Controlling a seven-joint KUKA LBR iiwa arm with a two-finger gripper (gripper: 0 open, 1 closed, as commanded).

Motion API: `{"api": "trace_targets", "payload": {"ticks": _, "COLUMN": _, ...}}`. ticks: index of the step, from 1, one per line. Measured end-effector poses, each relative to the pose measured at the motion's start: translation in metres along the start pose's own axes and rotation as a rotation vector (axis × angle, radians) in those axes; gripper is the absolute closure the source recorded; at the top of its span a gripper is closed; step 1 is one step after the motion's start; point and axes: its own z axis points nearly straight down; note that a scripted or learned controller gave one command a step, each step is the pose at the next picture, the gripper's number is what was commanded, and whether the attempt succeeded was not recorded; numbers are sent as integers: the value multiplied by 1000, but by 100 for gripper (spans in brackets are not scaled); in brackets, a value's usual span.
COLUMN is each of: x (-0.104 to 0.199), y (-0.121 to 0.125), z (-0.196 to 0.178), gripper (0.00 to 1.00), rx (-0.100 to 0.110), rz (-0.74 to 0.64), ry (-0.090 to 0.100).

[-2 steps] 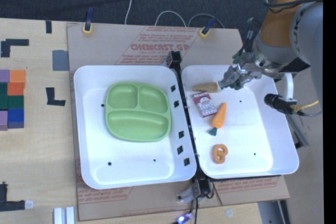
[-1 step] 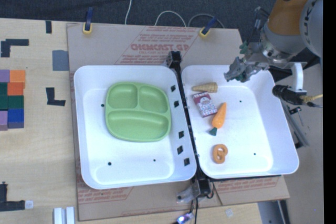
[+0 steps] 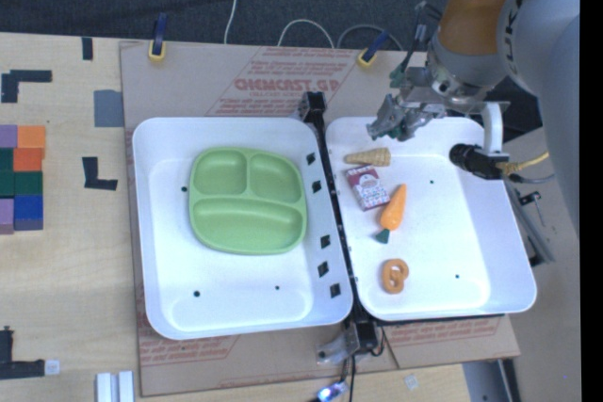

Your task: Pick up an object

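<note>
The right bin [image 3: 480, 231] holds an ice-cream cone [image 3: 367, 157], a small red packet [image 3: 366, 187], an orange carrot [image 3: 392, 208] and a pretzel [image 3: 394, 275]. My gripper [image 3: 394, 125] hangs over the bin's back left part, just above and to the right of the cone. Nothing shows between its fingers. The cone lies on its side, tip pointing left.
A green divided plate [image 3: 249, 201] lies in the left bin [image 3: 160, 231]. A black divider [image 3: 323, 202] runs between the bins. Coloured blocks [image 3: 21, 179] sit at the far left of the bench. Cables [image 3: 311, 28] loop behind the bins.
</note>
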Motion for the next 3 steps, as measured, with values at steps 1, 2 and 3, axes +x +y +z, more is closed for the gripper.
{"api": "trace_targets", "payload": {"ticks": 1, "x": 58, "y": 7, "z": -2, "gripper": 100, "rx": 0, "rz": 0, "ry": 0}}
{"api": "trace_targets", "payload": {"ticks": 2, "x": 108, "y": 15, "z": 16, "gripper": 100, "rx": 3, "rz": 1, "ry": -1}}
{"api": "trace_targets", "payload": {"ticks": 3, "x": 160, "y": 23, "z": 9, "gripper": 100, "rx": 0, "rz": 0, "ry": -1}}
